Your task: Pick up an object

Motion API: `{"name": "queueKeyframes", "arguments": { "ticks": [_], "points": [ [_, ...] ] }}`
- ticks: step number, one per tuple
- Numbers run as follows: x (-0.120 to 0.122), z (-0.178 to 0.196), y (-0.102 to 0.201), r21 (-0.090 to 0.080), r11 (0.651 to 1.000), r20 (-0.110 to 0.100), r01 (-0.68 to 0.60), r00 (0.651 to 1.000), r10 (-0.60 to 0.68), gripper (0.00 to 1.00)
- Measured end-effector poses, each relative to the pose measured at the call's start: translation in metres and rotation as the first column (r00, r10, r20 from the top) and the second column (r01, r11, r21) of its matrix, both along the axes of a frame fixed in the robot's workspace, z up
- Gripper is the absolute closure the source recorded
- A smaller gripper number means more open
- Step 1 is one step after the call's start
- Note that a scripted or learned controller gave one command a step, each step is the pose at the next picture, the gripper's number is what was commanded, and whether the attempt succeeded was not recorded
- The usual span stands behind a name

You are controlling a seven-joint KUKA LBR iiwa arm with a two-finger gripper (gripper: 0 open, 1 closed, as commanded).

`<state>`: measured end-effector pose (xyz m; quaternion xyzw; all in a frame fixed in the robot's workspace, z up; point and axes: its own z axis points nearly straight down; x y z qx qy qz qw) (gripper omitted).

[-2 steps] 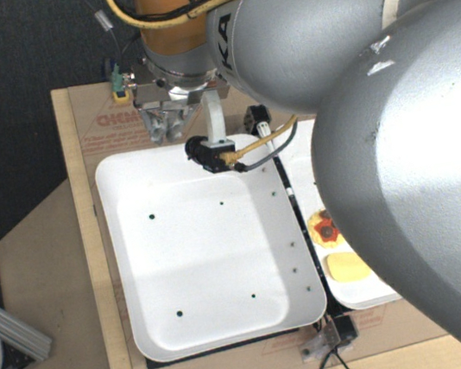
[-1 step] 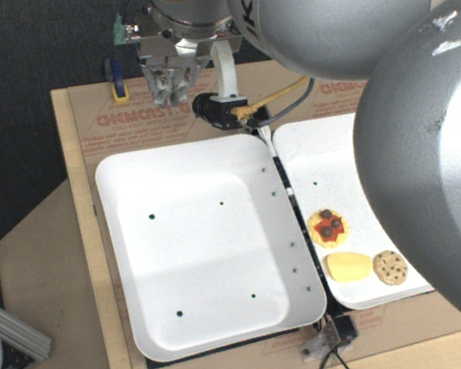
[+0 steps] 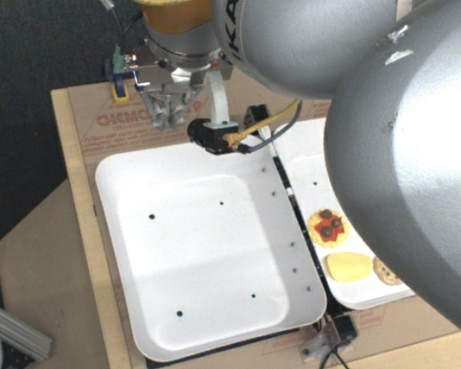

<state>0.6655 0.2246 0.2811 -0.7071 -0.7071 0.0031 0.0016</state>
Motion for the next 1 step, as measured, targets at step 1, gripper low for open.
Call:
{"name": "queueKeyframes", "arguments": {
  "ticks": [1],
  "points": [
    [0.0015, 0.0671, 0.0000, 0.005, 1.000, 0.014, -0.001, 1.000, 0.001, 1.00]
  ]
}}
